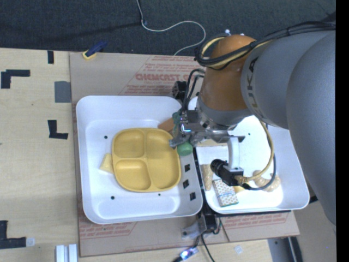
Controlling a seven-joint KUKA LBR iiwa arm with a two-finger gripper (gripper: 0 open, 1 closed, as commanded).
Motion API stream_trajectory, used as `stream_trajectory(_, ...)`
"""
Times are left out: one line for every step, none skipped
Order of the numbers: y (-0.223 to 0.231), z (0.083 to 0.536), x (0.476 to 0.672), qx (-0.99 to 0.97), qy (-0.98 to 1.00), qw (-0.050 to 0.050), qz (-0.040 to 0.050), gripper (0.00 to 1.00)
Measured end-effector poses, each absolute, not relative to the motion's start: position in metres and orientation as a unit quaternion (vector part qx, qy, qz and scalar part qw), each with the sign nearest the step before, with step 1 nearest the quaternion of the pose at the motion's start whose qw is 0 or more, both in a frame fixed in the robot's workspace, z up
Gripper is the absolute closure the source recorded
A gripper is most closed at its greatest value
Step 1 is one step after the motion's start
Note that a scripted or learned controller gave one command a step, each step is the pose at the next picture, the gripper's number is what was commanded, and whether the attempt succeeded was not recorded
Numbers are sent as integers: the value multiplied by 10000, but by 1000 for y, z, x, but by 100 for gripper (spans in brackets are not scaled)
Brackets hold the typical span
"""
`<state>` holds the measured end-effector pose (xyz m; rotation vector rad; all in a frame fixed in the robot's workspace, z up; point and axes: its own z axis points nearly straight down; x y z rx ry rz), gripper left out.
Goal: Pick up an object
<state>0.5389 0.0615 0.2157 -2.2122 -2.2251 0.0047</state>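
Bins (92, 162): two; yellow tray (146, 160): one.

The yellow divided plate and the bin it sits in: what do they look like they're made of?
Yellow divided plate: probably molded plastic, matte, with an even color, soft rounded ridges between three compartments and no sharp glare. Left bin: likely thin formed plastic, smooth and slightly glossy white, with rounded corners and a rolled rim.
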Motion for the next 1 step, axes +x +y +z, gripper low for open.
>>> stream_trajectory(58,214,529,-7068,-7074,13,19,100)
